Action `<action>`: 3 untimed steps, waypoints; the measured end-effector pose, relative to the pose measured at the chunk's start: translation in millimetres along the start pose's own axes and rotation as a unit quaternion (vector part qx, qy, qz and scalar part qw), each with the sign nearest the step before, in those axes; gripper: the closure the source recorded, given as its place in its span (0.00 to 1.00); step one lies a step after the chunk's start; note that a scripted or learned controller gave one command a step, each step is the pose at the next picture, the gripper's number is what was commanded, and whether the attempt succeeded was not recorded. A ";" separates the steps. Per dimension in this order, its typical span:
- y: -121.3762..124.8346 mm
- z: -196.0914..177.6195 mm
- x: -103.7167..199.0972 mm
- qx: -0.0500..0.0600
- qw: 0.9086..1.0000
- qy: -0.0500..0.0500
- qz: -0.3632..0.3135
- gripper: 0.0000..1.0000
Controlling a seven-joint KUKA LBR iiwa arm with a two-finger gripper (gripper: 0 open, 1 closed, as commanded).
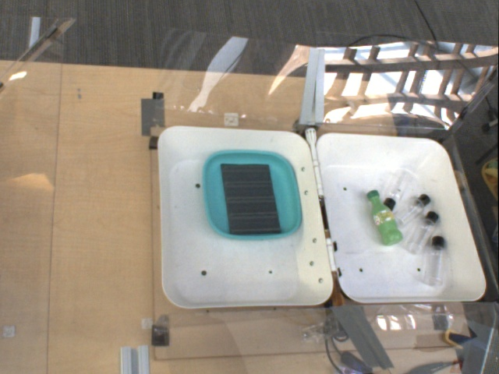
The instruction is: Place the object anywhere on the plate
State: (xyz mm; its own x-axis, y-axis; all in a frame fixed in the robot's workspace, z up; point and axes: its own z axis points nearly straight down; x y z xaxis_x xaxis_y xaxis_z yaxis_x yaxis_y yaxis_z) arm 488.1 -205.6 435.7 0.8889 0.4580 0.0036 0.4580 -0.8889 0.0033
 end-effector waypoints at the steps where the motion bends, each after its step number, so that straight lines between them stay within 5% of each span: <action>1: 0.0 -0.1 0.0 0.000 0.998 0.000 0.064 0.00; 3: 0.0 -0.1 -0.1 0.000 0.991 0.000 0.133 0.00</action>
State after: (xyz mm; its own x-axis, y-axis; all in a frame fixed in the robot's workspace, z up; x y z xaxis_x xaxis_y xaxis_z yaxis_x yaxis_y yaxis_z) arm 488.0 -205.6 435.8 0.9783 0.2073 0.0040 0.2073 -0.9783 0.0025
